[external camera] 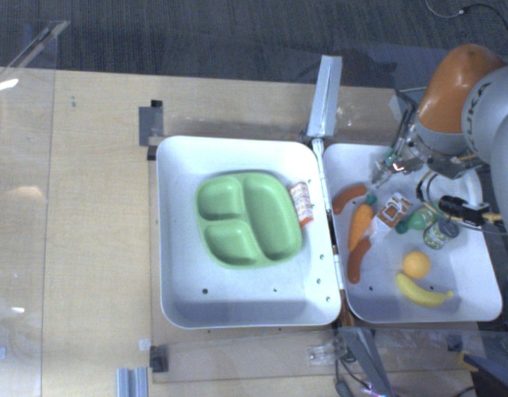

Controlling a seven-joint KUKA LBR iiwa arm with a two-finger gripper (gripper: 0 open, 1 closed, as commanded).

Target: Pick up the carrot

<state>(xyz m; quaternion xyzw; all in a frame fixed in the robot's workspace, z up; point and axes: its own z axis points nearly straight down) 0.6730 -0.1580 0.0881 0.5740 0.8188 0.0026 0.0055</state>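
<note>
Seemingly, the jaws (385, 170), state untellable, are hovering just above the slim orange carrot (358, 226); crowding sausages (347, 197) are risking a misgrab.

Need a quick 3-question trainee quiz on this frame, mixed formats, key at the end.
1. True or false: the carrot lies on the green divided plate.
2. Multiple choice: what lies nearest the banana? A) the orange ball B) the small packet beside the plate C) the metal bracket above the bins.
3. Fill in: the gripper hangs over the ____ bin as the camera sees it.

Key:
1. False. The carrot is in the right bin, between two sausages.
2. A.
3. Right, above and to the right of the carrot, not touching it.
</note>
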